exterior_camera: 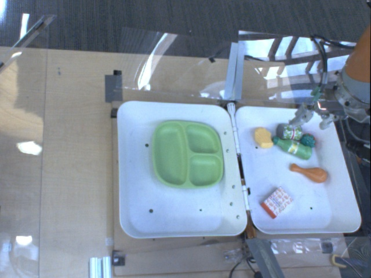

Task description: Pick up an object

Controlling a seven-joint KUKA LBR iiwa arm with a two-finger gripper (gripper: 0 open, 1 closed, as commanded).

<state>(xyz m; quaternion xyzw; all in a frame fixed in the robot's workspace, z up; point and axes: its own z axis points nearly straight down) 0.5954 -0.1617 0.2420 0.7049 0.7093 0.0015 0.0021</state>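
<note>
Over the right bin (pixel 342 213), near its far edge, my gripper (pixel 312 116) hangs with its two fingers (pixel 301 116) spread apart, nothing between them. The jaws stand just above and beside the far end of a green bottle (pixel 293 147); whether a fingertip touches it I cannot tell.

That bottle lies on its side, long axis running from upper left to lower right, with a small can (pixel 290 133) and a teal ball (pixel 308 139) crowded against its far side. A yellow lemon (pixel 263 138) sits just left of this cluster, close to the bin's left wall. Nearer the camera an orange drumstick (pixel 310 172) lies apart from the others, thick end to the right, thin handle pointing left. A red and white box (pixel 277 202) rests tilted in the near left part of the bin, well clear of everything.

Open floor lies around the drumstick and the box; the cluster by my jaws is tight. The left bin (pixel 133 213) holds a green tray (pixel 188 154), set toward its far side. Both bins sit on the wooden counter (pixel 64 172).
</note>
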